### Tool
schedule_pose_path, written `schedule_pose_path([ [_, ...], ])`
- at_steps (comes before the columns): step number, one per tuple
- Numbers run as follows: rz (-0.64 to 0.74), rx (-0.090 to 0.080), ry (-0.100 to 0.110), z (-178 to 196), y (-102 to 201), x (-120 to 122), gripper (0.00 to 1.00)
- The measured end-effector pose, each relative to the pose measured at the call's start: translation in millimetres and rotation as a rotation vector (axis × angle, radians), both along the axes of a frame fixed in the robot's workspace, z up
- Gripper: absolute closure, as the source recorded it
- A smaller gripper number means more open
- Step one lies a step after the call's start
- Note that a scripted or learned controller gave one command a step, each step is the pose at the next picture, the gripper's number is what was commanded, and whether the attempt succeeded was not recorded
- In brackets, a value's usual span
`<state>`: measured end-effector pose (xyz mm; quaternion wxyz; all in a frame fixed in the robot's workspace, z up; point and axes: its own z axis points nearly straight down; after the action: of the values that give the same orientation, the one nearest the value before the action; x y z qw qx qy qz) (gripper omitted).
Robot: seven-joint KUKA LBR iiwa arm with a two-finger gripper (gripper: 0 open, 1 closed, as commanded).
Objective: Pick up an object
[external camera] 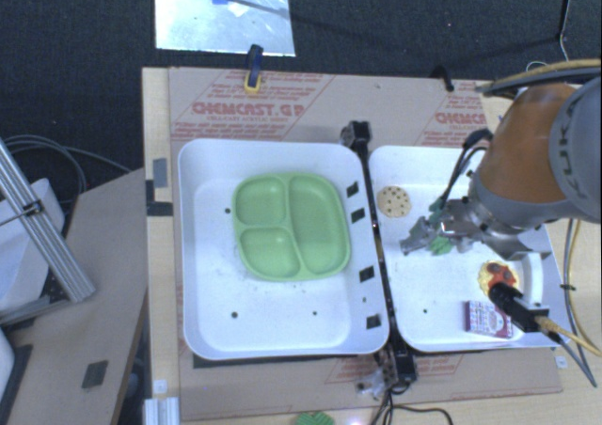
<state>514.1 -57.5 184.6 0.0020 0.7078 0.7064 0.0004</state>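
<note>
The two bins (202, 254) look like smooth white plastic with a faint sheen, and the green tray (287, 226) at the left bin's centre is smooth, semi-matt plastic. The board (282, 103) under them is matt brown cardboard printed in red; at its 12 o'clock lies a shiny, foil-like sheet (226, 0) on dark, rough carpet (75, 38).

1. "CHEMCAST GP" is printed in red on the brown protective sheet (282, 99) under the bins, well up and left of the gripper (425, 238).
2. The same red print repeats on that sheet above the gripper, partly cut off.
3. The small box (488, 318) below and right of the gripper bears print too small to read.
</note>
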Motion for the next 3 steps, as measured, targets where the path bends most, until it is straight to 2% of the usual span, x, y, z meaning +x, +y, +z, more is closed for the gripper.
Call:
schedule_pose_path([
  [1,-0.002,0.001,0.005,-104.5,-52.3,-10.1,0.0],
  [2,0.008,0.0,-0.006,-99.0,-58.8,66.2,0.0],
  [3,0.009,0.001,-0.001,-89.2,-58.6,63.3,1.0],
])
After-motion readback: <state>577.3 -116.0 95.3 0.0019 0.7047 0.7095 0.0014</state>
